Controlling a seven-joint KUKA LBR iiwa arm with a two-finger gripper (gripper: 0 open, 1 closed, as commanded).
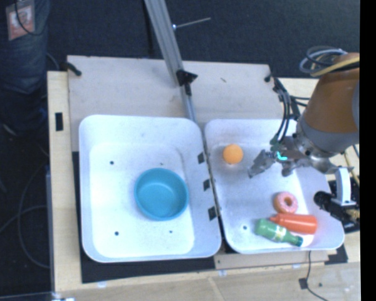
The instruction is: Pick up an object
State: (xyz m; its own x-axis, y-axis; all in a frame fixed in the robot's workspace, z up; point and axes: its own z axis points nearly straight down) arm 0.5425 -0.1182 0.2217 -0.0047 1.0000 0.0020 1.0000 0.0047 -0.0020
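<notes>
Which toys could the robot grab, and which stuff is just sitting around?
Could be grabbed:
orange ball
pink donut
orange carrot
green bottle
blue bowl
The gripper hovers nearest the ball.

Just sitting around:
metal pole
cables

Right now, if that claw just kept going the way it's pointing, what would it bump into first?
The gripper points down and leftward in the right bin. Going straight on, it would probably meet the bin's white floor first, just short of the orange ball; its height is hard to judge from above.
</notes>
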